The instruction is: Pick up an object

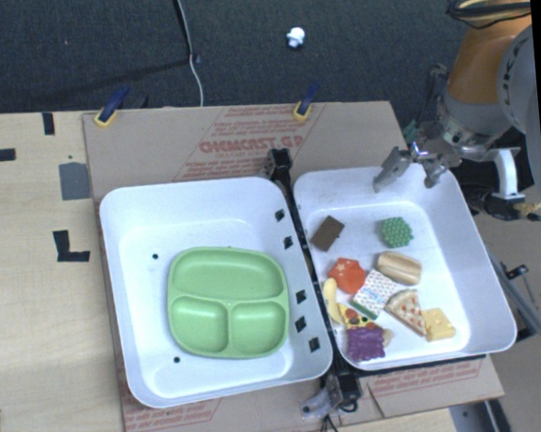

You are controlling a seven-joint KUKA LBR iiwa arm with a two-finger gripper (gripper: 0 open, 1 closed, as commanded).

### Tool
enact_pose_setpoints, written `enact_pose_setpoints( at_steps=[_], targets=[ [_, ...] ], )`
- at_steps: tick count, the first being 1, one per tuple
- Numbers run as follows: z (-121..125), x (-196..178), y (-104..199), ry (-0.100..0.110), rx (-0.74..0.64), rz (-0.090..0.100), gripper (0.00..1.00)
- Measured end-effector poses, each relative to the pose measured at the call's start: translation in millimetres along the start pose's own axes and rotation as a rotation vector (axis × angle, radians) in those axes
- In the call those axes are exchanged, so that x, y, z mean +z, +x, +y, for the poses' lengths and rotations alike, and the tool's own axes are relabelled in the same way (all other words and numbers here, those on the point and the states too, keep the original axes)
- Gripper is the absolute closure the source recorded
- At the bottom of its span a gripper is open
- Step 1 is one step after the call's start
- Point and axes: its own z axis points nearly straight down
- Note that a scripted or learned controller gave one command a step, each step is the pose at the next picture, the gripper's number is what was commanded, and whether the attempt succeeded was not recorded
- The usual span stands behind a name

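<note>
My gripper point(407, 176) hangs over the far right corner of the right bin point(463, 210), fingers spread open with nothing between them. Below it in that bin lie several toy foods: a brown square piece point(327, 233), a green bumpy ball point(395, 231), a red-orange piece point(347, 274), a hot dog bun point(398, 267), a white patterned block point(375, 293), a pizza slice point(406, 313), a cheese wedge point(438, 324), a purple grape bunch point(364, 343) and a yellow banana point(332, 299). The green ball is the nearest to the gripper.
The left bin point(125, 223) holds a green three-compartment plate point(228, 301). A black divider with clips point(295, 255) runs between the bins. Both bins rest on a cardboard sheet point(235, 138) clamped at its far edge. The arm's orange band point(482, 55) is at the upper right.
</note>
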Motion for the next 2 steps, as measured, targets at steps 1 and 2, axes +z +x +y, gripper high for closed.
enact_pose_setpoints(
  at_steps=[1,2],
  targets=[
    [-33,47,-9,0.005,0.001,0.000,0.00],
    [-35,108,0,-0.001,0.000,-0.002,0.00]
  ],
)
